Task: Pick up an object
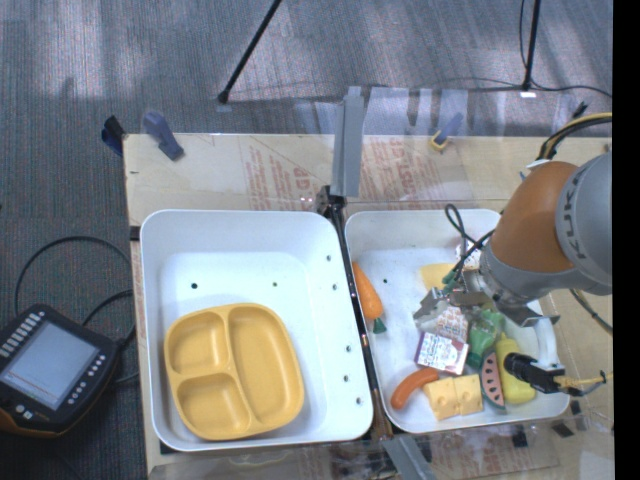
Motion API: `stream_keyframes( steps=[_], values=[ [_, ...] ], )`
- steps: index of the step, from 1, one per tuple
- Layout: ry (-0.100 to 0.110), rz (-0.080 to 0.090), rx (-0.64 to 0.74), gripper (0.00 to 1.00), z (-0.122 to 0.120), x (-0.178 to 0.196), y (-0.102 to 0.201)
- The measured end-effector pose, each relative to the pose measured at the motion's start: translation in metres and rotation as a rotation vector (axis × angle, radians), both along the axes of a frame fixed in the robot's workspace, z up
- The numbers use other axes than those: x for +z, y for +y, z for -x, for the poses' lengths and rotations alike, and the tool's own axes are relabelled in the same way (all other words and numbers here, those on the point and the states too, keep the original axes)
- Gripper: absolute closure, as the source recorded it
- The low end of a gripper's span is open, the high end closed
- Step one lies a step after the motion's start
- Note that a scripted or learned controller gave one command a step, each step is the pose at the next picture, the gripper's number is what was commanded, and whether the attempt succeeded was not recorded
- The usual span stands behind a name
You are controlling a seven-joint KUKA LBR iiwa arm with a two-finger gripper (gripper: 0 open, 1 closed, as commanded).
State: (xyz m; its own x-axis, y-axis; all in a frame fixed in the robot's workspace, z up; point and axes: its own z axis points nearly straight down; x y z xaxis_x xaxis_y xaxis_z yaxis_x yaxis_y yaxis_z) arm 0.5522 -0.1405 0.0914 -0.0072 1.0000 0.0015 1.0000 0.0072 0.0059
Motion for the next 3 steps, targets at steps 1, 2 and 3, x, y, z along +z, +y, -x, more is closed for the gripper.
stream_keyframes(
  steps=[1,2,3],
  values=[
    [0.001,0.002,-0.008,1.0,0.0,0.01,-0.003],
    [0.004,0.002,0.17,1.0,-0.033,0.101,-0.024],
    [0.008,0.0,0.189,1.0,-0.088,0.111,0.013]
  ],
)
